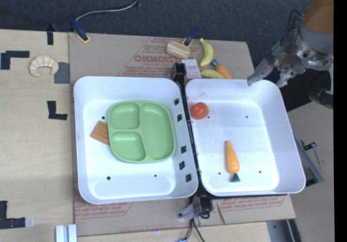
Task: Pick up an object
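A grey arm with an orange band reaches in at two o'clock, its gripper (269,72) hanging over the far right corner of the right bin (271,127), fingers spread apart with nothing between them. In that bin a carrot (232,158) lies toward five o'clock, its dark stem end pointing at the near rim, while a red tomato (199,110) rests near the bin's left wall at about ten o'clock, well apart from the carrot. The left bin (92,170) holds a green divided plate (142,131) near its centre, and an orange-brown wedge (100,133) pokes out from under the plate's edge at nine o'clock. On the cardboard just beyond the bins, at twelve o'clock, sit a bread roll (177,49), a banana (206,52) and a small box (190,67) close together. A croissant (43,65) lies alone on the bench at ten o'clock, well apart from both bins.
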